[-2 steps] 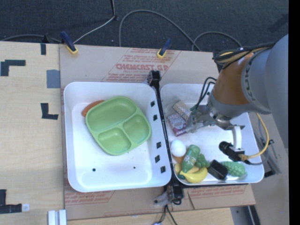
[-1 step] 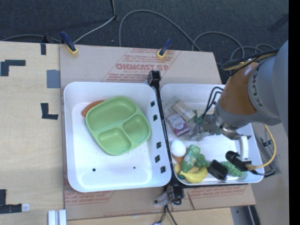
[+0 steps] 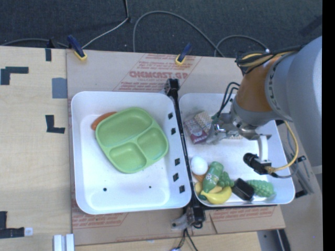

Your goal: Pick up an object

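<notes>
A divided tray (image 3: 132,139) lies in the left bin (image 3: 84,156); an egg (image 3: 199,165) lies in the right bin (image 3: 272,140).

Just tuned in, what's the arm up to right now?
The arm's gripper is down in the right bin, at a small packet near its far left corner. Nothing is visibly lifted. A white egg, banana and other toys sit along that bin's near edge. The left bin holds a green divided plate.

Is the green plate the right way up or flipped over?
Right way up. The green plate in the left bin shows its three hollow sections facing the camera. It looks tilted, its upper left edge resting on something orange.
</notes>
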